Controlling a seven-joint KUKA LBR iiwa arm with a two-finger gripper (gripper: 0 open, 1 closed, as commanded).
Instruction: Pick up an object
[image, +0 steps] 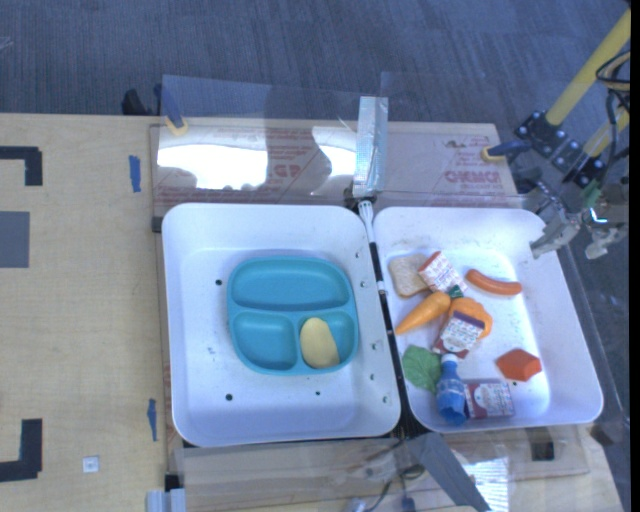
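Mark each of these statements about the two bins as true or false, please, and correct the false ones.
1. The yellow potato lies in a lower compartment of the teal tray. True.
2. The teal tray is in the right bin. False: it sits in the left bin.
3. The carrot lies in the right bin. True.
4. The gripper holds the sausage. False: the gripper is above the right bin's upper right corner, apart from the sausage.
5. The blue bottle lies in the left bin. False: it lies near the right bin's front edge.

A teal tray (262, 345) holds a yellow potato (319, 343); both bins (190, 300) are white.
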